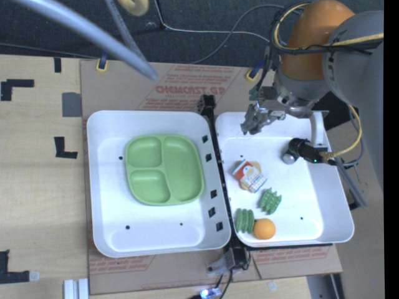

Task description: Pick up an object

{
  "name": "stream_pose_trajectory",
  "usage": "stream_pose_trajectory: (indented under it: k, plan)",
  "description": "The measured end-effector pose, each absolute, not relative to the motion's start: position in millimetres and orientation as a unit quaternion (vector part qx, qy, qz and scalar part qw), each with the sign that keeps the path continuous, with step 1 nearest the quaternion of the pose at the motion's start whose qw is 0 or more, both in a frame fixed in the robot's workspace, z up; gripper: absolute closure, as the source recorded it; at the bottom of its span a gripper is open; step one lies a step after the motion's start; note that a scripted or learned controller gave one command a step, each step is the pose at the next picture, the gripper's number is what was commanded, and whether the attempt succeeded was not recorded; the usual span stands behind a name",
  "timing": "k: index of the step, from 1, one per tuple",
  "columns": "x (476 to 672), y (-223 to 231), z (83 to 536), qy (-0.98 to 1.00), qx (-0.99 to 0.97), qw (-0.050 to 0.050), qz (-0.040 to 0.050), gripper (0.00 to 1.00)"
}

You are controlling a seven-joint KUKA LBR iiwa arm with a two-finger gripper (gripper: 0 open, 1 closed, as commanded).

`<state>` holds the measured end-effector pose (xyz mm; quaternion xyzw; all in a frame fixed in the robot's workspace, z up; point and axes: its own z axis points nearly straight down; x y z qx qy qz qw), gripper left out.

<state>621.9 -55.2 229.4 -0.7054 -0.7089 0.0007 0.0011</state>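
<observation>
Right bin [324,217] has the goods: a small red-and-white packet [249,175] mid-bin, two green veggie pieces [270,200] and [244,220], plus an orange ball [264,228] near the front. Gripper [254,124] hovers over the far-left corner, carrying nothing; how wide the claw is, can't tell. Left bin [100,185] holds a green divided plate [165,169].

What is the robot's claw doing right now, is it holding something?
Gripper: hanging above the far end of the right bin, nothing between its fingers; open or shut cannot be told.
</observation>
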Motion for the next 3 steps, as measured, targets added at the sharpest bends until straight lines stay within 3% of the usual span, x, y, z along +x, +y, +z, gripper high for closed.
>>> stream_pose_trajectory:
  k: [1, 3]
  plan:
    - [628.5, -8, 222, -0.709, -0.705, 0.001, 0.0008, 1.0]
    - [619.1, 90, 208, -0.709, -0.705, 0.001, 0.0011, 1.0]
